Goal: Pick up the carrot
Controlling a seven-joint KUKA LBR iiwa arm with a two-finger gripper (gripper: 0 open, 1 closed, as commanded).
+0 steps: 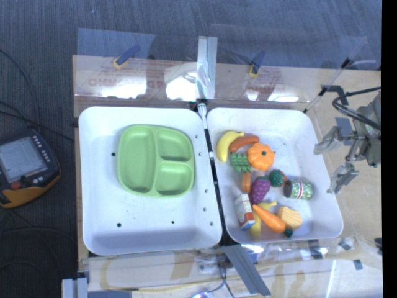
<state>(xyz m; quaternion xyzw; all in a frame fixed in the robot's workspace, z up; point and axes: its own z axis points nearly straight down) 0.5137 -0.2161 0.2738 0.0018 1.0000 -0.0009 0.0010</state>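
Right bin (322,219): carrot (268,218) among toy food.

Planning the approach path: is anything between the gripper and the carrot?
Nothing visible blocks a drop from above. The gripper hangs over the right bin's rim; the carrot lies on top, with corn and a bottle touching its sides.

We see a wooden bench (366,222) bearing two white bins (99,228) (322,222) side by side.
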